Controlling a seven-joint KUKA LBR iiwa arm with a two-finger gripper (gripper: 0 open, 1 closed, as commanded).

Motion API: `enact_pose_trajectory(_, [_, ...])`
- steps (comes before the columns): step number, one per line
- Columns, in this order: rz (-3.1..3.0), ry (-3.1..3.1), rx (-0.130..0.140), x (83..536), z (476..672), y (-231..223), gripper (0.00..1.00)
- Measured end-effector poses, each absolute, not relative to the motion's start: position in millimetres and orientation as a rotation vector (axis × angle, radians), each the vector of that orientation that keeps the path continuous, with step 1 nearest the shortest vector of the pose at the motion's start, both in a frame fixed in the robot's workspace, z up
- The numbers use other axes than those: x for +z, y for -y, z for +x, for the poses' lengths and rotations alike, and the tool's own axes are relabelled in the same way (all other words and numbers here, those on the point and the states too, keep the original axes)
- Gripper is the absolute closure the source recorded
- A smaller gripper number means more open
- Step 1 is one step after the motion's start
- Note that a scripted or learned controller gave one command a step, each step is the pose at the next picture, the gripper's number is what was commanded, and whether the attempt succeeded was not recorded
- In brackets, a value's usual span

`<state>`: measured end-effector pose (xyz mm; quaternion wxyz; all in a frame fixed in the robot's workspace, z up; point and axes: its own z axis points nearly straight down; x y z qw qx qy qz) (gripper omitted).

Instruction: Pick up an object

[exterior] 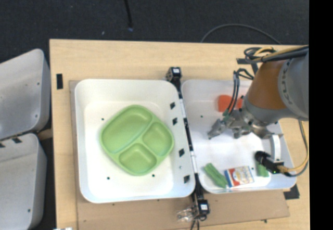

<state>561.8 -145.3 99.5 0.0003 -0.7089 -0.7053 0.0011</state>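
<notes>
My gripper (222, 130) hangs over the middle of the right bin (203, 100), open, with nothing between its fingers. An orange object (226, 102) lies just behind it near the bin's back, partly hidden by the arm. A long green piece (214, 175) lies at the front of the bin, next to a small white, red and blue box (240, 176). Another small green piece (261, 169) sits to the right of the box. The arm's orange band (266, 87) is above the bin's right side.
The left bin (88, 171) holds a green divided plate (137, 139) with three compartments. A black divider with clips (183, 130) runs between the bins. Cables (281, 164) trail from the wrist along the right bin's right edge.
</notes>
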Motion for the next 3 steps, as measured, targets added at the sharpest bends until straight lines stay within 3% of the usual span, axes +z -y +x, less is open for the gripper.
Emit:
enact_pose_trajectory(1, [-2.235,2.211,-0.002,112,563.0,146,1.0])
enact_pose_trajectory(3, [-2.222,2.229,-0.005,216,573.8,142,1.0])
